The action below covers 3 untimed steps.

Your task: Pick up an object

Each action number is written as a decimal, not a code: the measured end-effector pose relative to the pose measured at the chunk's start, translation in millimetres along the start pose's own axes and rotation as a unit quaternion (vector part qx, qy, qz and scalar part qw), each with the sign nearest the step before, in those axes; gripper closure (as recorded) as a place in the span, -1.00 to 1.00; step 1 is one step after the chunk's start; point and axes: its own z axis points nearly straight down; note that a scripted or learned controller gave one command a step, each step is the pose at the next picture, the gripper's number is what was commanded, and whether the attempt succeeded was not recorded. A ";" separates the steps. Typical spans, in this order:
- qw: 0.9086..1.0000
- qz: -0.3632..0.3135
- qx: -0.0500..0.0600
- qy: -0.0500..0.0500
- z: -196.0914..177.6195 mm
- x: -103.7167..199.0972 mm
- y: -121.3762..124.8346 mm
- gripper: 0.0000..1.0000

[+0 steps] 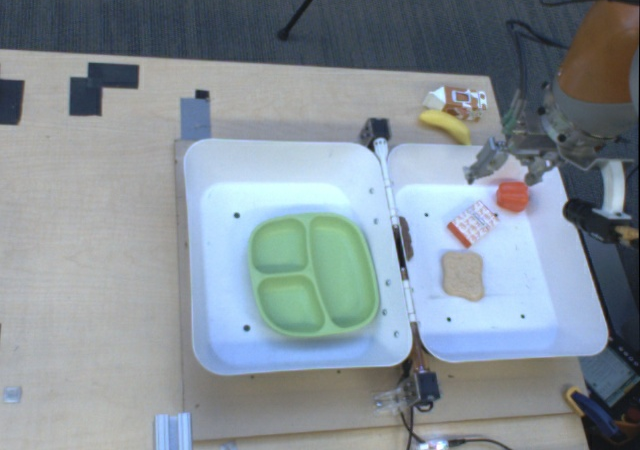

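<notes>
White plastic makes both bins; the right bin [570, 323] carries the things I may pick, and the left bin [215, 238] carries a green tray [315, 275] with three compartments, nothing in them. My jaws [508, 165] hang above the far edge of the right bin, spread open and holding nothing. Just below them lies a small red-orange object [513, 197], so I judge this is the one I am placed to take. Near it lies a red and white packet [473, 224]; its print is too small to read. A flat tan piece like bread [463, 275] lies nearer the front. On the tabletop [90, 268] behind the bins lie a banana [444, 125] and a small carton [462, 98], its label unreadable.
</notes>
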 end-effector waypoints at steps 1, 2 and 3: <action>1.000 0.002 0.002 0.000 147.3 -23.0 -123.7 -1.00; 1.000 0.001 -0.001 0.000 136.2 -22.2 -121.2 1.00; 1.000 0.001 -0.001 0.000 136.3 -22.2 -121.3 -1.00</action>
